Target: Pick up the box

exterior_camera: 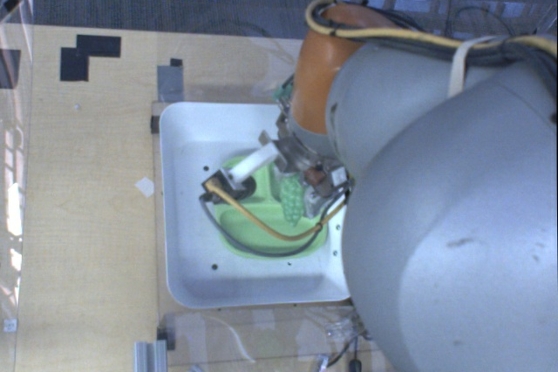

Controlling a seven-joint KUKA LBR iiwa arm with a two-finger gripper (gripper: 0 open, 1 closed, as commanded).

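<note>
Gripper hangs low over the white bin's middle, above a pale green flat thing and close by a knobbly green piece; its grip cannot be told, nor which is the box

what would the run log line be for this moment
arm: reaching into white bin | pincer: low over light green item | hold: unconfirmed

A flat thing lies in the bin.
</note>
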